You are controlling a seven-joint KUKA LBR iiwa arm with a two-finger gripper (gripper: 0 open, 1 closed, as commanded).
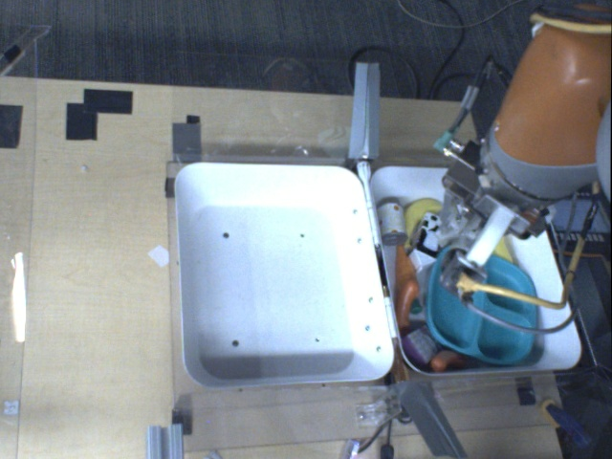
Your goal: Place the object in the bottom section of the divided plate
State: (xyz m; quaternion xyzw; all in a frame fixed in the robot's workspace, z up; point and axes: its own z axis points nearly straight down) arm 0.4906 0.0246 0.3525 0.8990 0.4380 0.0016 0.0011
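Gripper (455,242) over right bin (390,184); teal divided plate (499,321) beside it.

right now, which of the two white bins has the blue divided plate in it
The bin on the view's right, under the gripper: the blue divided plate lies in it. The left bin holds no plate.

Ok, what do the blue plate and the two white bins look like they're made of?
The plate looks like moulded plastic: even teal colour, smooth, with a soft sheen and rounded raised dividers. The left bin and right bin look like thin white plastic too, matte, with rounded corners and a rolled rim; painted metal can't be ruled out.
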